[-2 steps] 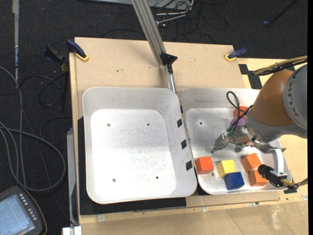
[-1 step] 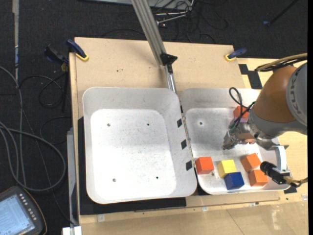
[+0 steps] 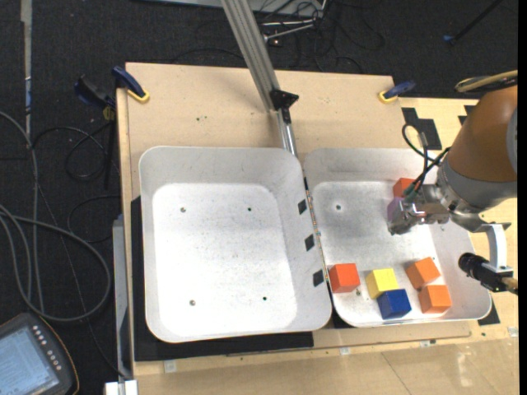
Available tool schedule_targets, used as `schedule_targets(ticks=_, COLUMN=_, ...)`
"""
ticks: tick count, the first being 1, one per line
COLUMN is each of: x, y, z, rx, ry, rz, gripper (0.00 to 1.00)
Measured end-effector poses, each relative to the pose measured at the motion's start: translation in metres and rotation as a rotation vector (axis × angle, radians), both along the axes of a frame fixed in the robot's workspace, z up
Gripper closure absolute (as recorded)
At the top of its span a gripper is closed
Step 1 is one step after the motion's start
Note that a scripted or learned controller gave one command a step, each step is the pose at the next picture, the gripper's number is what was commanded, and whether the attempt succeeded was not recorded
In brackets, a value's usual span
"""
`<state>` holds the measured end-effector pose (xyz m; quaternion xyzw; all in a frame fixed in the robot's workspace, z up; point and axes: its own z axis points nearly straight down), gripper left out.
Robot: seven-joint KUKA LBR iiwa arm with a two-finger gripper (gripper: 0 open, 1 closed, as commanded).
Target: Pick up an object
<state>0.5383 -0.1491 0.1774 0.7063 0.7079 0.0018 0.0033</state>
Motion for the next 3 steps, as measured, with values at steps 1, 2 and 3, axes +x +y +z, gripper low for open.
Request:
schedule_targets(ticks=1, x=-0.006, y=0.0, z=0.047, rx=0.0, ry=0.001, rz=0.0, gripper=1.0)
schedule_targets(ticks=2, x=-0.004, y=0.0, z=0.093, rx=0.0, ry=0.0, rz=0.001, gripper=1.0)
schedule_targets(ticks=3, x=0.018, y=0.055, z=0.08, rx=0.003, ry=0.006, rz=0.006, gripper=1.0)
